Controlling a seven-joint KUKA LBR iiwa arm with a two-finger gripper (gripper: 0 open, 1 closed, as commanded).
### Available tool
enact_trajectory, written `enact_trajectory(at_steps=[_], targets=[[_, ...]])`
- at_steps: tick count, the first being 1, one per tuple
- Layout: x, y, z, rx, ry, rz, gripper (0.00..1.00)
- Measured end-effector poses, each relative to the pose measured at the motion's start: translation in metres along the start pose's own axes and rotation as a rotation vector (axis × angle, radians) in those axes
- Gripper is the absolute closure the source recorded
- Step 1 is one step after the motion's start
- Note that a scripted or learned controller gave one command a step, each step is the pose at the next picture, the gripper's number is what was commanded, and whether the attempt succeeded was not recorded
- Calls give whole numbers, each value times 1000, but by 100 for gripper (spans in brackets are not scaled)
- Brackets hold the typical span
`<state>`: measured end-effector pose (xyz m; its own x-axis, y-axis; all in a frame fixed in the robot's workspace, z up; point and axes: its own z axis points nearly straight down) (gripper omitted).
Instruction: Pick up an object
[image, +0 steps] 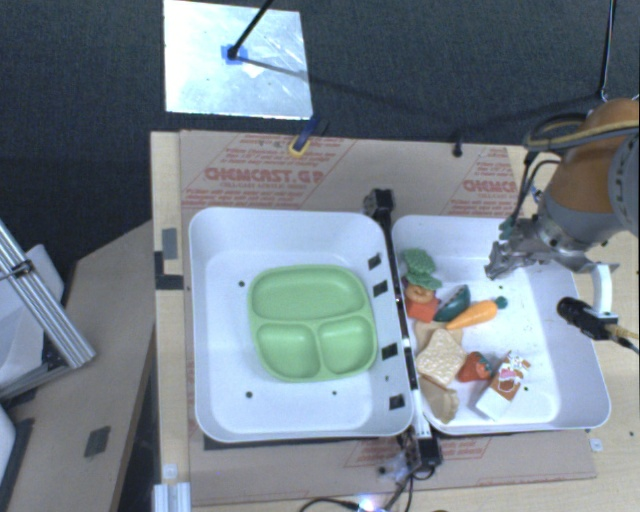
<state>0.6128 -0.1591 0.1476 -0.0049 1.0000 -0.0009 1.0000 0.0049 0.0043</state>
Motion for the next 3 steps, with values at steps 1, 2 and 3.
enact_trajectory(at_steps=[1, 2, 3], targets=[[0, -5, -45, 0, 0, 0, 100], [0, -3, -79, 0, 0, -1, 100], [54, 18, -88, -1, 2, -5, 100]])
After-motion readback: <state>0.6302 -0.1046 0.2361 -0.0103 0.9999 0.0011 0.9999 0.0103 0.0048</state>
